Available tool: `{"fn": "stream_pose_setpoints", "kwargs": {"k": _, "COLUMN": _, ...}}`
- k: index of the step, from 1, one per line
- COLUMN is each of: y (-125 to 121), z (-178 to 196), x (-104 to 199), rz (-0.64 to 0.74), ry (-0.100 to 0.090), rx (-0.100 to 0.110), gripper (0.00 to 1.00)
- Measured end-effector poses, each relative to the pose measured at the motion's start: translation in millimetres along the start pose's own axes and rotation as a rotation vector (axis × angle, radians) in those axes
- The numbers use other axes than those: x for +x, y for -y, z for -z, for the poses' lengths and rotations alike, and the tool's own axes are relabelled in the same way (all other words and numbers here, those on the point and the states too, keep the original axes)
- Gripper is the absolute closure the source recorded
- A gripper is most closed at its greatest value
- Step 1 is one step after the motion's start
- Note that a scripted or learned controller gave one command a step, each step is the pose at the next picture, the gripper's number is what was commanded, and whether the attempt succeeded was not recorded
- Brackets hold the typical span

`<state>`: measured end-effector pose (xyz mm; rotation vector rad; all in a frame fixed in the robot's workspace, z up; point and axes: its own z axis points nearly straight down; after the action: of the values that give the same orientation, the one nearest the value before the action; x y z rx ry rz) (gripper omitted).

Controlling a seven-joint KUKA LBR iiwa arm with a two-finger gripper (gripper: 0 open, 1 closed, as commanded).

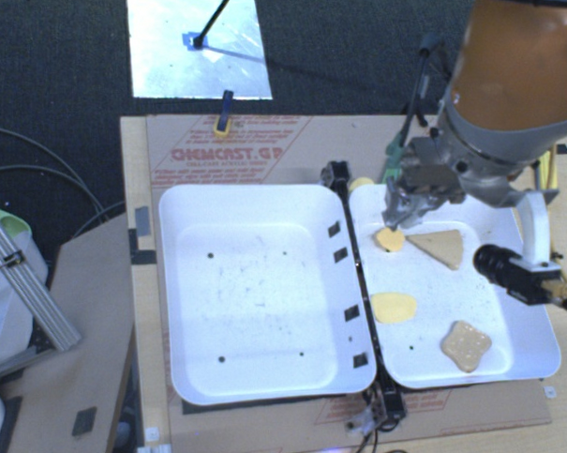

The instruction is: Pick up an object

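Fingers: state cannot be told | gripper [398, 218] is lowered in right bin [542, 350], just above small yellow piece [389, 239] near divider | step: descent for grasp is judged underway | next: closing on piece and straight lift are called for

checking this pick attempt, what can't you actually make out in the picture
- gripper, camera view: the wrist body covers the fingers, so any hold on the small yellow piece is unreadable.
- small yellow piece: its upper part is hidden under the gripper.
- tan wedge: its top edge runs under the arm.
- pale object at the right bin's top corner: mostly hidden, unidentifiable.
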<state>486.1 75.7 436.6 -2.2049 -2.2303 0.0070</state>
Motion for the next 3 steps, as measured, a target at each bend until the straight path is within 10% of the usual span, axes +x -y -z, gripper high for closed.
{"fn": "stream_pose_setpoints", "kwargs": {"k": 1, "y": -0.9, "z": 6.0, "x": 63.4, "rz": -0.001, "ry": -0.002, "rx": -0.009, "gripper": 1.00}}
{"fn": "stream_pose_setpoints", "kwargs": {"k": 2, "y": -0.9, "z": 30.9, "x": 7.4, "rz": -0.015, "ry": 0.000, "rx": -0.013, "gripper": 1.00}}
{"fn": "stream_pose_setpoints", "kwargs": {"k": 3, "y": -1.2, "z": -21.0, "x": 56.8, "rz": -0.004, "ry": 0.000, "rx": -0.006, "gripper": 1.00}}
